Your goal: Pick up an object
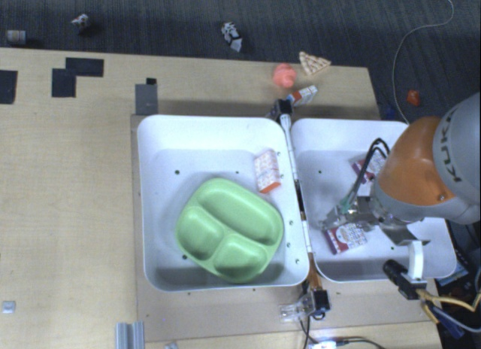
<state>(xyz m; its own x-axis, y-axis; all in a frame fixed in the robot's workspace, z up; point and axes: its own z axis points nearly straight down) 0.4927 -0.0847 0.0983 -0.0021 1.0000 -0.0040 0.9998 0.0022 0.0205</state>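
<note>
My gripper (344,216) hangs low in the right bin (331,135), reaching in from the right under the grey and orange wrist (413,174). Just below and touching its tip lies a flat red and white packet (350,238) on the bin floor. Whether the packet is gripped cannot be made out. A second red and white packet (365,168) lies further back, partly hidden by the arm. The left bin (161,138) holds a green divided plate (229,227) and a small white and orange packet (266,171).
The ridge between the bins (294,182) runs close to the left of the gripper. Beyond the bins, on the bench, lie a pink ball (284,76), a wedge-shaped toy (314,63) and a small tube (303,95). Cables trail at the lower right.
</note>
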